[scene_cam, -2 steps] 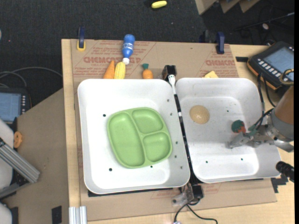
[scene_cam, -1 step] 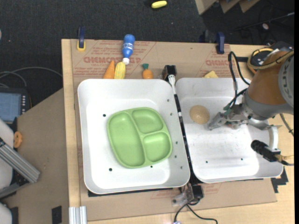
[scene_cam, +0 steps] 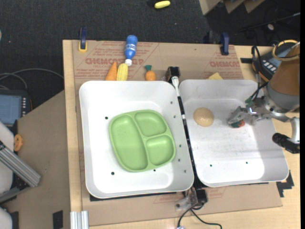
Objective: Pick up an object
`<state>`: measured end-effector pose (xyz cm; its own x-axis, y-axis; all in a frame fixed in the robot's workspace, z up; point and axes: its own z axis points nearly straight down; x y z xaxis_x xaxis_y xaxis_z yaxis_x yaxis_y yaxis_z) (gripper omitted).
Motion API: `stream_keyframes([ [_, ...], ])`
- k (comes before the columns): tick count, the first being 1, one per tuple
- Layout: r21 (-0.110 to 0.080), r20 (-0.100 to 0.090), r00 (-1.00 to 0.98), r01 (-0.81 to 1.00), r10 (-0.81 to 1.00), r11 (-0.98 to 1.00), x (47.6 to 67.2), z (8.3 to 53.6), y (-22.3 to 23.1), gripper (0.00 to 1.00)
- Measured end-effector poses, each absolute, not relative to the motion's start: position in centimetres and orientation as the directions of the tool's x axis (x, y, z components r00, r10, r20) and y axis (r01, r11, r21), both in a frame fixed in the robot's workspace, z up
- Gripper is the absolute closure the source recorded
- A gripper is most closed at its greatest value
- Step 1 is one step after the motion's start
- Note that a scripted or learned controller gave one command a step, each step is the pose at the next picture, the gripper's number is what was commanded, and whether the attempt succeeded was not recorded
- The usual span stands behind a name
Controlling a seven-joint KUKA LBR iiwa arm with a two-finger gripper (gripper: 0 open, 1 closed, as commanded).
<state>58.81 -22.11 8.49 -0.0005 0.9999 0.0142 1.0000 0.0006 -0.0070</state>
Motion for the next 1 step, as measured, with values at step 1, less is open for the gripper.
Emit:
stream_keyframes([
  [1,0.001,0.0,-0.002,1.0,1.0,0.002,58.8,9.54,-22.32,1.0],
])
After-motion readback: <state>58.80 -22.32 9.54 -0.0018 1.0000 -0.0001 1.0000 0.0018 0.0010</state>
